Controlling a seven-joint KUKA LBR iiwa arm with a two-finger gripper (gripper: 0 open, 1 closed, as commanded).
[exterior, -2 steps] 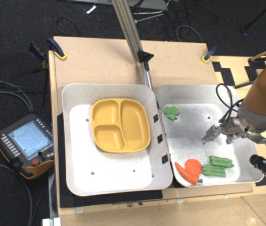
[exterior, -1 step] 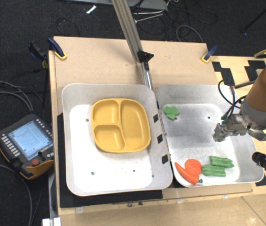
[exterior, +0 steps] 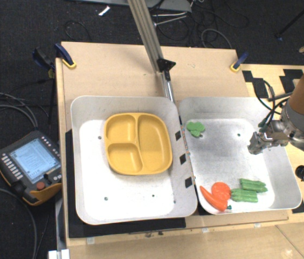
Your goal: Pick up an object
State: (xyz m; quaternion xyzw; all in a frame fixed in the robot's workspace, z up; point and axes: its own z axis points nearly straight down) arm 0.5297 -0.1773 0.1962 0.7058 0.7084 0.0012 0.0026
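In the right bin (exterior: pixel 225 161), a small green broccoli-like piece (exterior: pixel 195 128) lies near the upper left corner. A red tomato (exterior: pixel 221 190) and an orange carrot (exterior: pixel 211 198) rest together at the front edge, beside two green pods (exterior: pixel 249 190). My gripper (exterior: pixel 256 144) hangs over the right side of this bin, well above and right of the pods and apart from every object. Nothing is seen held in it.
The left bin (exterior: pixel 87 161) holds a yellow three-compartment plate (exterior: pixel 138 143). A metal pole (exterior: pixel 146 26) slants down to the seam between the bins. A teach pendant (exterior: pixel 28 166) lies off the bench at left. Cables run behind the arm at right.
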